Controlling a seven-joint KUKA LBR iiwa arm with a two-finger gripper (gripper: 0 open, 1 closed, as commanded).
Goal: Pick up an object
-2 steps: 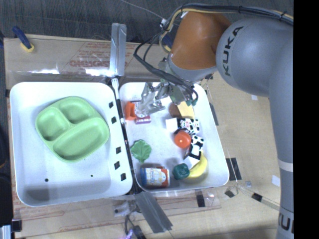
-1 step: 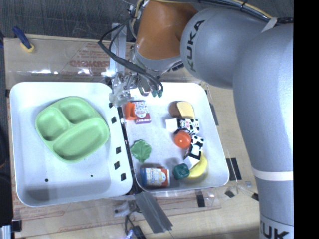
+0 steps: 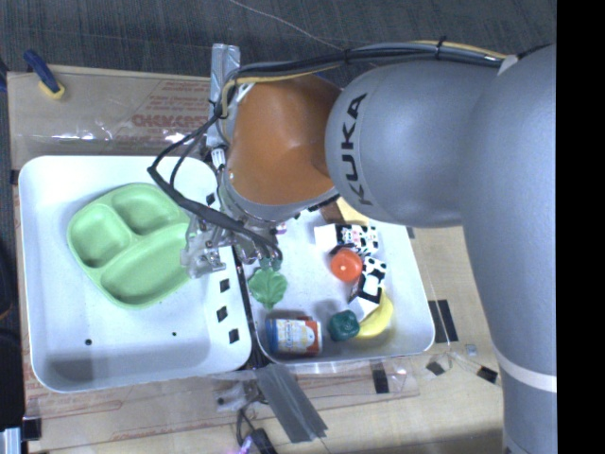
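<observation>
The gripper (image 3: 232, 246) is seen in the middle of the frame, right over the wall between the two bins. Whether it is open or shut cannot be told. Nothing is seen held. The green leafy toy (image 3: 267, 287) lies just below it in the right bin (image 3: 416, 324). The wall could be hit, and the toy could be missed.

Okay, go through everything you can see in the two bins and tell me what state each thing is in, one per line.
green divided plate: lying flat in the left bin, compartments bare
jar: on its side in the right bin
banana: lying flat by the right bin's near edge
orange ball: resting loose in the right bin
gripper: over the wall between the bins
</observation>
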